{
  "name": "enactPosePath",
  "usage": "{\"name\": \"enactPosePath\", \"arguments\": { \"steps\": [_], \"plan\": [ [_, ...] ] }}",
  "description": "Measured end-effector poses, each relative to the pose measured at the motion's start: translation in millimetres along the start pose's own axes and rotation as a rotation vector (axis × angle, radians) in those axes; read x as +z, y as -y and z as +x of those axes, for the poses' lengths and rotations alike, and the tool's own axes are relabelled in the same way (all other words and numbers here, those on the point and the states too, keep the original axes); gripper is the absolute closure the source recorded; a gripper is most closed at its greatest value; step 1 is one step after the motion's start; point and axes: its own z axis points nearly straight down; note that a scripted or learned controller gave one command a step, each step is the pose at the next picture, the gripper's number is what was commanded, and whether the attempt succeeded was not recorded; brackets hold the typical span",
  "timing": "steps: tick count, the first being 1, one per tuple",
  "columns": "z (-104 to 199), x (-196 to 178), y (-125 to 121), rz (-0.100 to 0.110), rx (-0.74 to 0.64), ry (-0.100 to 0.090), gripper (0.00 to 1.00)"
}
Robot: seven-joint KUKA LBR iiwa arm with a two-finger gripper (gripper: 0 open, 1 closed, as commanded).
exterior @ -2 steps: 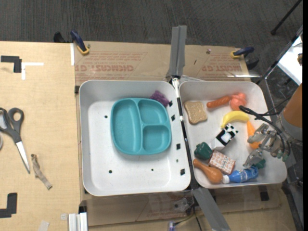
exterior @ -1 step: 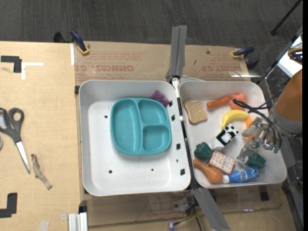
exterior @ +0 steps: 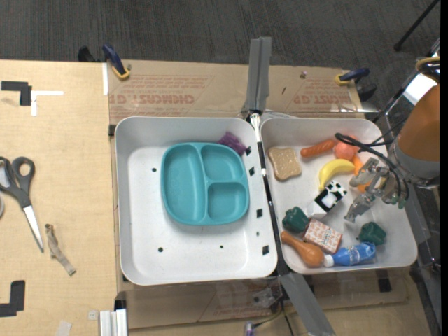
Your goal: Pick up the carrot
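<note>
Landmark for all places: the banana [exterior: 334,169], in the right bin [exterior: 402,257].

Far left of the banana, in the left bin [exterior: 133,208]: 1 teal tray [exterior: 206,183], with a purple item [exterior: 234,143] at its far edge. Not in play.

Just left of the banana: toast [exterior: 284,162]. Left and nearer the camera: green item [exterior: 295,220], patterned packet [exterior: 323,236], drumstick [exterior: 302,250].

Carrot [exterior: 319,148]: just beyond the banana, lying roughly level, its right end close to a pink item [exterior: 346,150].

Just below the banana: black-and-white block [exterior: 329,197]. Further down: blue tube [exterior: 353,255].

Right of the banana and a little nearer: gripper [exterior: 360,203], low over the bin floor, nothing visible between the fingers. Whether they are spread or pressed together I cannot tell; cables clutter that spot.

Risks, as judged:
1. Gripper sits on the wrong side of the banana from the carrot. A direct path crosses banana and pink item and could shove them into the carrot.
2. Carrot is crowded by 2 neighbours; a finger may land on one, giving a double pick or a miss.
3. Tapered round shape may squirt out if pinched near the tip.
</note>
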Motion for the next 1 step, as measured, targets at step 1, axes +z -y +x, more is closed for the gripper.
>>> {"name": "enactPosePath", "arguments": {
  "steps": [1],
  "plan": [
    [-41.9, -0.1, -15.3, -0.001, -0.07, -0.002, 0.0]
  ]
}}
